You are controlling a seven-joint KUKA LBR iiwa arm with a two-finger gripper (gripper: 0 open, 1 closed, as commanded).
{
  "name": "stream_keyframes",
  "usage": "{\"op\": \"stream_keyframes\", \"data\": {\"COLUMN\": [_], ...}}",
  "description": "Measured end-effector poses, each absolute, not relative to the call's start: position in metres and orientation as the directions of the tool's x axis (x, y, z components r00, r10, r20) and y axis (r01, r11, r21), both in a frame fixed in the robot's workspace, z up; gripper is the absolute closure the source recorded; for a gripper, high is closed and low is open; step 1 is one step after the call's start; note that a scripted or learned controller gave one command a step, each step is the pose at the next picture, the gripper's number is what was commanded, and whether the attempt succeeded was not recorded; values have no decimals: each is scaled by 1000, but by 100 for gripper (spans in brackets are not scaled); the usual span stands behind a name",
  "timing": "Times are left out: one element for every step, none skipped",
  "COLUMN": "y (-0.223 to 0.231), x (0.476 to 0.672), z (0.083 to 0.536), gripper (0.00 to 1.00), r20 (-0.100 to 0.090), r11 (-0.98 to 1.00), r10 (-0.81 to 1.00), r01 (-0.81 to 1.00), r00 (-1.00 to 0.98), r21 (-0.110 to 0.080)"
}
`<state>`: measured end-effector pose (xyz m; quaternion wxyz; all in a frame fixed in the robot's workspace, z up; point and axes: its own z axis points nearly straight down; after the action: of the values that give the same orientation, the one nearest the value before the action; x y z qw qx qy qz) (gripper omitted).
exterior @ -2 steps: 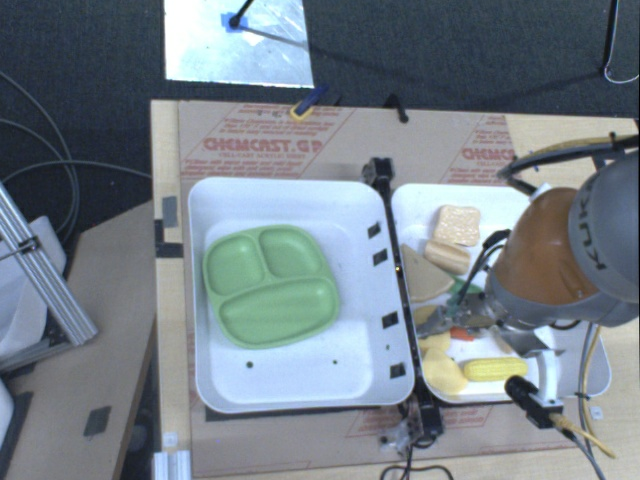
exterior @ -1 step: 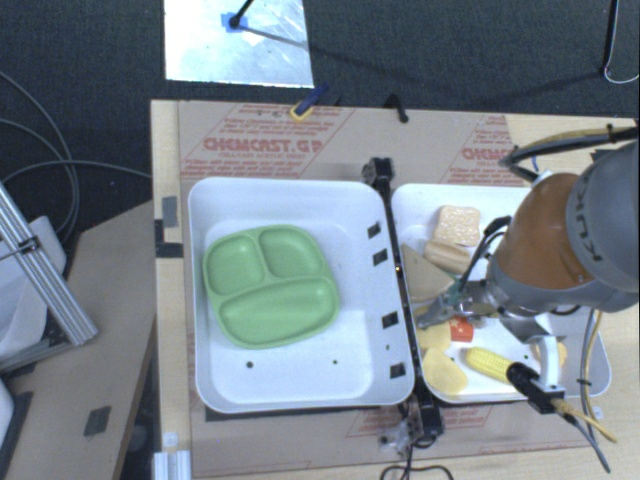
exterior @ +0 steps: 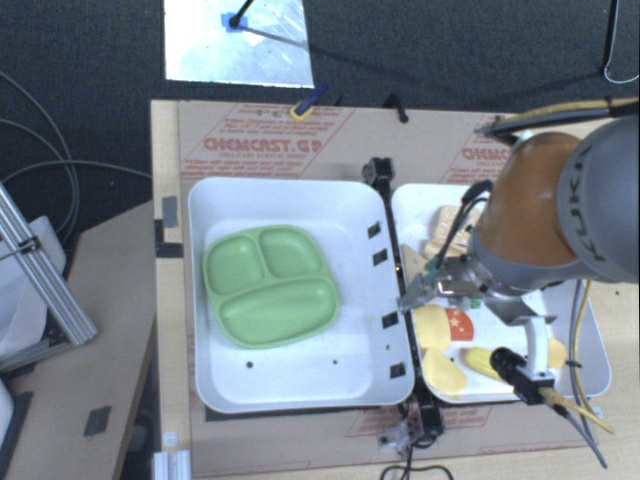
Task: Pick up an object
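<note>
My gripper [exterior: 432,286] hangs low over the left side of the right bin [exterior: 598,368]; my own wrist hides the fingers, so I cannot tell their state. Just below lie a pale yellow piece with a red patch [exterior: 447,325] and a yellow toy [exterior: 478,360]. I judge a straight descent onto one piece best, clear of the divider, away from the green tray [exterior: 268,284] in the left bin [exterior: 300,193]

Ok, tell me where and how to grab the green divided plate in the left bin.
Take the green plate by its raised outer rim, probably the edge facing the right bin, since the arm reaches in from that side. It lies flat on the left bin floor, too wide to span, so a top-down pinch over the rim looks best, one finger inside a compartment and one outside.
</note>
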<state>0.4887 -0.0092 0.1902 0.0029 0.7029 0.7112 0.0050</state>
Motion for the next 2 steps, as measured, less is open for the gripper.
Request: {"op": "stream_keyframes", "data": {"y": [22,10], "x": [487,488], "z": [184,294], "gripper": [0,0], "r20": [2,0], "r11": [8,6], "r10": [1000,1000], "r01": [1000,1000], "r00": [-8,-6], "r21": [2,13]}}
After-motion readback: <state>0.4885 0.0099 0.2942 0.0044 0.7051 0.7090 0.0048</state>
